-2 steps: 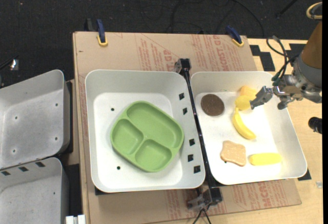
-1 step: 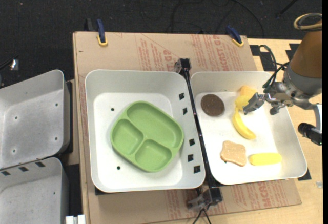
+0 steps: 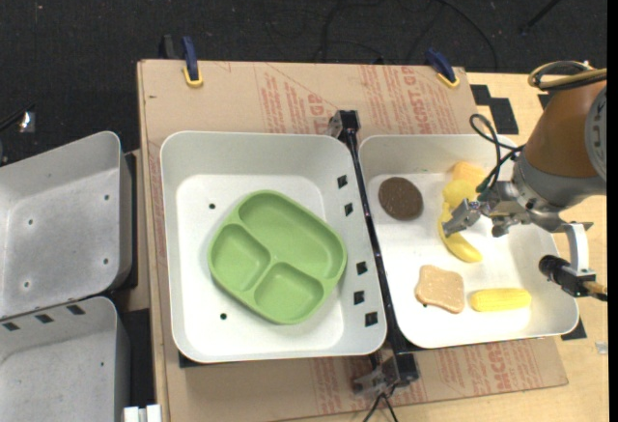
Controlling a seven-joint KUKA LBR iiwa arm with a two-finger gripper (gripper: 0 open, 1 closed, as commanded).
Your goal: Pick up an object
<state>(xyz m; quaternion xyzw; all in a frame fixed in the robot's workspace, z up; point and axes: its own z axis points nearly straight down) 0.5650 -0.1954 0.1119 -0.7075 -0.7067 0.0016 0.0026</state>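
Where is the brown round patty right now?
The patty lies in the right bin, near its upper left corner, left of the banana.

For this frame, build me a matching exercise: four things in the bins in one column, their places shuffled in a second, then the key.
Things:
1. green divided plastic plate
2. round brown patty
3. tan toast slice
4. yellow oblong block

Places:
A. right bin's front edge, nearest the arm
B. left bin
C. right bin, back left
D. right bin, front, left of the oblong block

Pairs: 1-B, 2-C, 3-D, 4-A
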